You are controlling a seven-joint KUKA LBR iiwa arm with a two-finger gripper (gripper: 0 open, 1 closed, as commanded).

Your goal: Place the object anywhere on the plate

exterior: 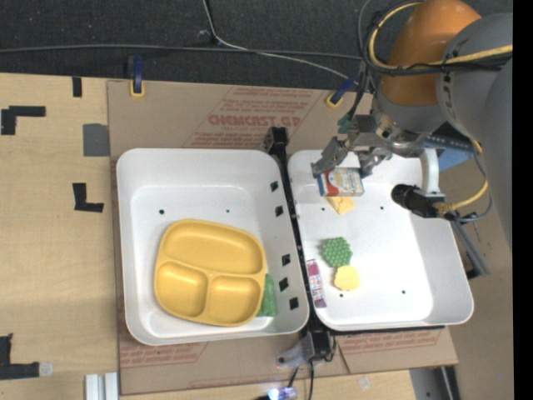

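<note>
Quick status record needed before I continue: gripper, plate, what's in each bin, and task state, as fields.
gripper: over the right bin's far left corner, at a small carton; grasp unclear
plate: yellow three-compartment plate, left bin, nothing on it
left bin extra: green item against the plate's right edge
right bin items: yellow wedge beside the carton, green bumpy toy, yellow piece, pink packet
task state: not yet done

plate in left bin
</note>
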